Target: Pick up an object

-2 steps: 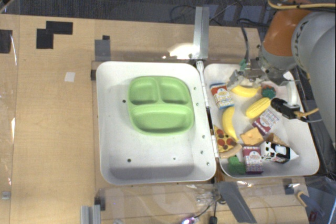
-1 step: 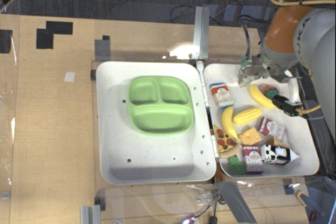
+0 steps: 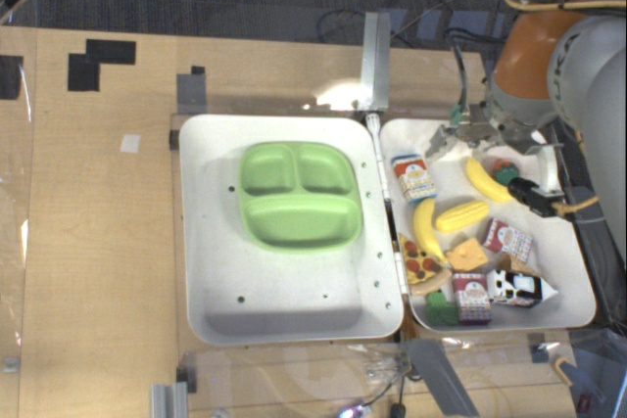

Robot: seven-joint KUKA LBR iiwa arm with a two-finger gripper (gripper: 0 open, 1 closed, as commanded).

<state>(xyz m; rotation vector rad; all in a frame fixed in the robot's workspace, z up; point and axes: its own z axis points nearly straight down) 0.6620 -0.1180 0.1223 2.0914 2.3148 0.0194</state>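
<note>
While the tool [image 3: 460,134] hovers at the right bin's [image 3: 578,303] far edge, its spread unreadable, crowded toys risk a miss: bananas [image 3: 487,179], corn [image 3: 460,214] and cartons [image 3: 415,178] lie nearly touching

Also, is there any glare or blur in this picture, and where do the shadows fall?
Camera view: a bright glare spot on the bench just behind the left bin; a soft shadow below the green tray; the arm looks slightly blurred; the small toys are soft but recognisable.
</note>
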